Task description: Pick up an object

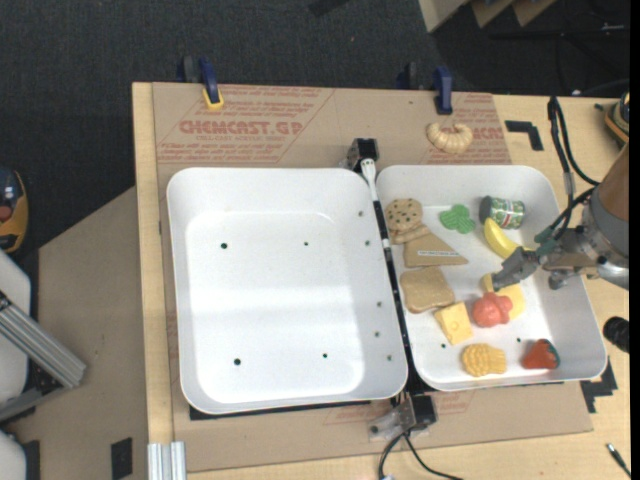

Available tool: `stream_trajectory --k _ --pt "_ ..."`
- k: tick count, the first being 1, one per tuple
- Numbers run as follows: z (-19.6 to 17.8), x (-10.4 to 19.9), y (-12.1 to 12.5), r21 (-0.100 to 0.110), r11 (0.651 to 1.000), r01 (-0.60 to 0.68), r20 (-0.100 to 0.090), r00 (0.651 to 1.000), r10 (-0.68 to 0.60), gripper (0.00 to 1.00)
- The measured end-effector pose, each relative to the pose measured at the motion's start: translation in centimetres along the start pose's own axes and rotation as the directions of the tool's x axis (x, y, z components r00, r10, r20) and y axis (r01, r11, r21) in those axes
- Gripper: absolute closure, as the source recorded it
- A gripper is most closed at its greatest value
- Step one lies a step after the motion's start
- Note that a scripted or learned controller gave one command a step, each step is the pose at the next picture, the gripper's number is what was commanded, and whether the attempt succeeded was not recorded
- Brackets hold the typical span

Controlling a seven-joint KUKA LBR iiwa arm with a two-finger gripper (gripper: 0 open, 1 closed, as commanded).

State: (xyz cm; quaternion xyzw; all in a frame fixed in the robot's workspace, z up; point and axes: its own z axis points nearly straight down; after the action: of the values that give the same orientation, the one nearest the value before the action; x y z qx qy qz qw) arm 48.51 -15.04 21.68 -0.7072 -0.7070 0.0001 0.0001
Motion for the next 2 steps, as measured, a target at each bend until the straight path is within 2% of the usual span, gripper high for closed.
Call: stream_trajectory --k 1,2 --pt "11.9 -3.1 9.8 -0.008 1.0 0.004 0.004 1.0 -0.004 0.0" --pt "13.2 0.8 16.8 -0.002 1.0 0.005 0.001 1.0 -0.005 0.0"
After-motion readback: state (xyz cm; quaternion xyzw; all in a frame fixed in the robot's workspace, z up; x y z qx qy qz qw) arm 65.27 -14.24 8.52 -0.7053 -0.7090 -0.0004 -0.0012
